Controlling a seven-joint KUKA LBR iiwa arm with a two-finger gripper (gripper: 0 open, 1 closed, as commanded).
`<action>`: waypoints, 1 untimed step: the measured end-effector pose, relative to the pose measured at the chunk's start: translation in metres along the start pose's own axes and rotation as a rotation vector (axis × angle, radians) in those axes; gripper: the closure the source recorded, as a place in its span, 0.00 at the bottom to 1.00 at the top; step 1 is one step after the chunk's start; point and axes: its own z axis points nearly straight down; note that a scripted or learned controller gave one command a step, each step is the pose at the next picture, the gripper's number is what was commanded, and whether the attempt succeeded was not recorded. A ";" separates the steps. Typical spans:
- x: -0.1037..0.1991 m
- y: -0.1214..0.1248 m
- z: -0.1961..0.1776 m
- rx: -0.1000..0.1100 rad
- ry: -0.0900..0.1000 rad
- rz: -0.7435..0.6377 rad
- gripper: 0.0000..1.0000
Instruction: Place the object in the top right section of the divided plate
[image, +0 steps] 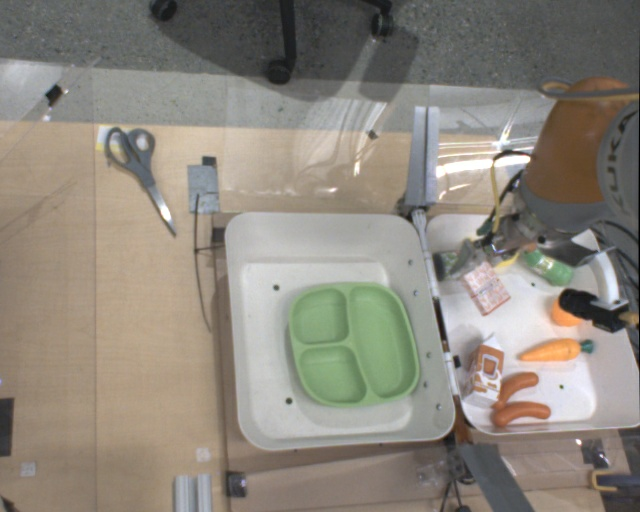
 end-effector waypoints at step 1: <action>0.052 0.016 -0.002 0.001 0.002 -0.178 1.00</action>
